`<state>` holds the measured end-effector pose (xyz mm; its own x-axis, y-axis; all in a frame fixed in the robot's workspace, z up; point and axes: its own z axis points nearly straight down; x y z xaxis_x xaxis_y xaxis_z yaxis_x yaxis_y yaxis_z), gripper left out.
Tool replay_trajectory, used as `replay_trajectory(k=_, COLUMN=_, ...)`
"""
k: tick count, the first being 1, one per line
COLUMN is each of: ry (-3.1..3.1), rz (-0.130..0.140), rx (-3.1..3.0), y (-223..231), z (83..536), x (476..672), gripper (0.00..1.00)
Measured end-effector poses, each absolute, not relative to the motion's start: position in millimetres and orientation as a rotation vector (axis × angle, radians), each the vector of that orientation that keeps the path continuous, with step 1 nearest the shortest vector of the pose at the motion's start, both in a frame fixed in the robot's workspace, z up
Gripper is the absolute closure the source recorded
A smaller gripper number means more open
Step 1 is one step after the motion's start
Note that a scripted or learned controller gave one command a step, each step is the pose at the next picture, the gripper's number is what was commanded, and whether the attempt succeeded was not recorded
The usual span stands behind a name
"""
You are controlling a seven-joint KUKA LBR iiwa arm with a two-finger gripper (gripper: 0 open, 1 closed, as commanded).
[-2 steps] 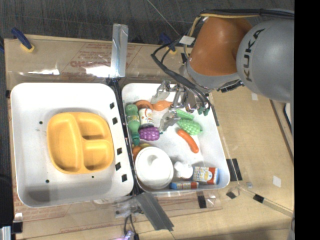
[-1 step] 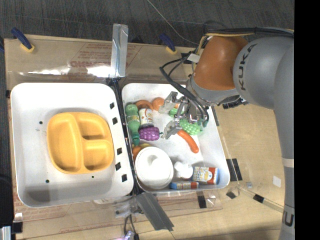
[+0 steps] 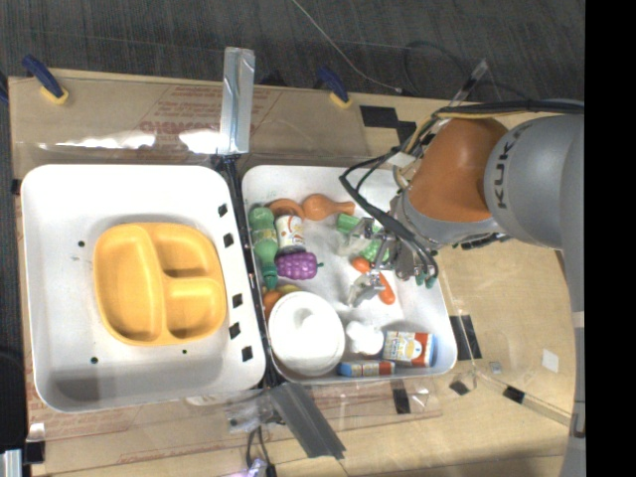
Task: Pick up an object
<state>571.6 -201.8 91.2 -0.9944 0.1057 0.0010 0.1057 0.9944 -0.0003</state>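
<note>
The arm [image 3: 517,182] reaches in from the right edge, wrist bent down over the right bin [image 3: 437,311]. Its end effector [image 3: 376,278] hangs low at frame centre-right, beside a carrot [image 3: 385,288] on the bin floor; whether it pinches anything cannot be told.

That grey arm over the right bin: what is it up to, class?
The KUKA arm reaches in from the right, its gripper lowered into the right bin among toy food: purple grapes, a white bowl, a small carton. Whether it holds anything is unclear. The left bin holds a yellow divided tray.
</note>
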Motion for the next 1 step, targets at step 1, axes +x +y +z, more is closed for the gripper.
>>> replay_trajectory(k=1, ry=-3.140, rz=-0.001, rx=-0.132, y=-207.9, z=92.9, x=555.8, gripper=0.00)
